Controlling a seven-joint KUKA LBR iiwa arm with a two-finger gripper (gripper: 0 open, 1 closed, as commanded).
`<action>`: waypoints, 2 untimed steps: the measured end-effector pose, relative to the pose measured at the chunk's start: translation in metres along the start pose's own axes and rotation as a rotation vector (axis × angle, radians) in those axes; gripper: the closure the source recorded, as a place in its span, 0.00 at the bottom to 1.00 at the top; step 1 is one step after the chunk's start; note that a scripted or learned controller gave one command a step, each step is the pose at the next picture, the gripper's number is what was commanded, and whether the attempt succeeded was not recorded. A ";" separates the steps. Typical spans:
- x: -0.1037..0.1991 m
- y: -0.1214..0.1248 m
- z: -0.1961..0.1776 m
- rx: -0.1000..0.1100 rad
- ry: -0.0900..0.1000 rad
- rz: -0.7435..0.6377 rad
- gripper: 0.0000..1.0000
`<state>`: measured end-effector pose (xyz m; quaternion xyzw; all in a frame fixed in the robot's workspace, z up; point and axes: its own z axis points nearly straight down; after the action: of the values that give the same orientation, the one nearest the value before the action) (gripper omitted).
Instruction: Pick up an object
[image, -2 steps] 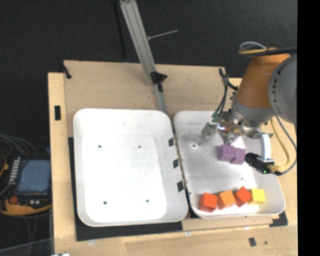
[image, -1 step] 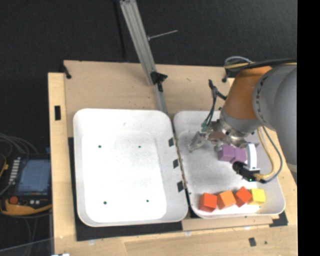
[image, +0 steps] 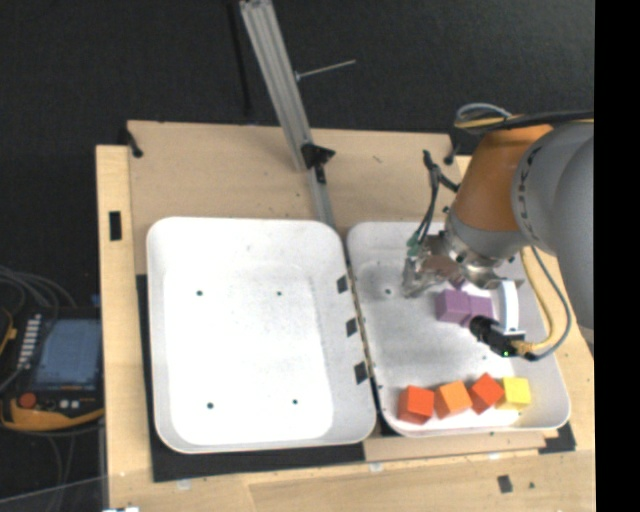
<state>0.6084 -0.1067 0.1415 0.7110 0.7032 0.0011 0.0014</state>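
Beside gripper, matte purple block

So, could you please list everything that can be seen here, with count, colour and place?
Bins: two, white, side by side on the bench.
Blocks: four, red-orange, orange, red and yellow, in a row along the right bin's near edge.
Purple block: one, in the right bin, just below the hand.
Metal rail: one, grey, slanting in from the top.
Device: one, with blue screen, at the left edge.
Arm: one, grey with orange band.
Hand: one, over the right bin.
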 end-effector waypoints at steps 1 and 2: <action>-0.007 -0.006 -0.058 -0.003 -0.001 -0.007 1.00; -0.009 -0.001 -0.123 -0.005 -0.001 -0.013 1.00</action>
<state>0.6068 -0.1153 0.2644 0.7064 0.7078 0.0023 0.0037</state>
